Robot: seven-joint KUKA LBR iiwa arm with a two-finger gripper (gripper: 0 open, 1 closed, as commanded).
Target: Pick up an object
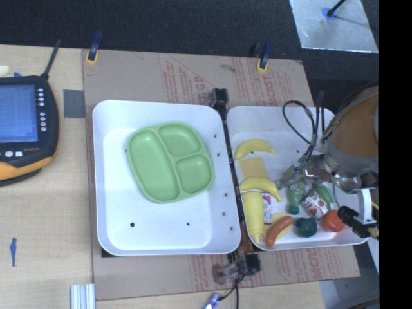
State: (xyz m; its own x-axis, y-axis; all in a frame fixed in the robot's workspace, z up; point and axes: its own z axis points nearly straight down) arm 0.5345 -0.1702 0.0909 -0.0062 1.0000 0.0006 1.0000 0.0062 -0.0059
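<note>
- Two shallow white plastic bins sit side by side on the bench: the left bin [109,172] and the right bin [257,116], their inner walls touching along the middle.
- One pale green three-compartment plate [170,161] lies in the left bin, toward its far edge, tilted relative to the bin walls.
- Two curved yellow toy bananas: one [253,148] near the far-left corner of the right bin, the other [261,185] nearer the middle of its left wall.
- One flat yellow packet [252,216] lies along the left wall of the right bin, partly under the second banana.
- One orange-red sausage-shaped toy [277,230] and one dark green lumpy toy [306,226] lie by the near edge of the right bin; one red round tomato-like toy [332,221] sits at its near-right corner.
- One red-and-white labelled item [314,205] and a green bottle-like piece [294,201] are crowded together and hard to identify.
- One grey arm gripper [308,172] reaches over the right side of the right bin; whether its grasp is wide or closed cannot be told, as clutter and cables blur it.
- One grey-and-orange handheld control pendant [22,131] lies at the left edge of the bench, cut off by the frame.
</note>
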